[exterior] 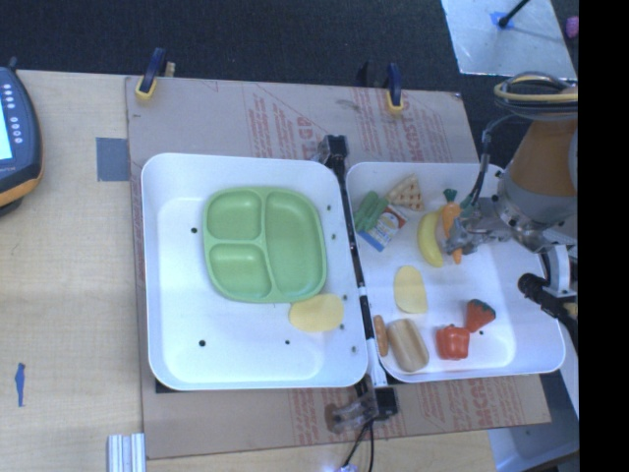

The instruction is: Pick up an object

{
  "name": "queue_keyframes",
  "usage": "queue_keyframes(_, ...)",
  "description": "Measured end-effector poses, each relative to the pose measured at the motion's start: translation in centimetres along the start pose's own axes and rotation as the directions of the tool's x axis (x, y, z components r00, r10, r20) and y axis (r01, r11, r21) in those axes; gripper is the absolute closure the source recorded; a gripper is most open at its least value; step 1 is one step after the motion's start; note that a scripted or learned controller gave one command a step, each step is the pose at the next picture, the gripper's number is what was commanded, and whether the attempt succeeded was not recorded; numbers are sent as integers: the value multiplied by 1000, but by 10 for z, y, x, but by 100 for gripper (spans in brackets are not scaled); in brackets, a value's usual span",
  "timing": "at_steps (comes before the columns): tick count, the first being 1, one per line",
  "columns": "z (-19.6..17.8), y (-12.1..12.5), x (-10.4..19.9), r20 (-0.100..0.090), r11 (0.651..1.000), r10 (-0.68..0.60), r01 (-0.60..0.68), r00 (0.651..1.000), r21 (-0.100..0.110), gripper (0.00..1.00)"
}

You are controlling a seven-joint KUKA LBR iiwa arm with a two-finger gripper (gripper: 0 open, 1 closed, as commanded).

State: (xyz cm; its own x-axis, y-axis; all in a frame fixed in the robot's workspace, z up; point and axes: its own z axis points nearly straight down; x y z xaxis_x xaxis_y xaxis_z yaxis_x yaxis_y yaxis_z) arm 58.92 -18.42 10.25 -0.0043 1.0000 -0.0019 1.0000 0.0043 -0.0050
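The right bin (531,357) holds several toy foods. A yellow banana (428,239) lies beside an orange carrot (450,214) with a green top. My gripper (464,234) reaches in from the right and sits low over the carrot, right next to the banana. The gripper's dark body hides part of the carrot. Nearer the front lie a pale yellow chip (410,289), a hot dog (405,343), a red pepper (452,342) and a strawberry (480,314). At the back are a sandwich wedge (406,193) and a green packet (377,220).
The left bin (172,352) holds a green divided plate (265,244) and a yellow chip (316,313) by its right wall. A black clip (335,149) joins the bins at the back. A pendant (15,136) lies at the far left.
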Motion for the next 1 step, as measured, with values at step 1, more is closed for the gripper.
queue_keyframes(1,-50,-32,51,-4,1000,-4,4,1000,-1,100)
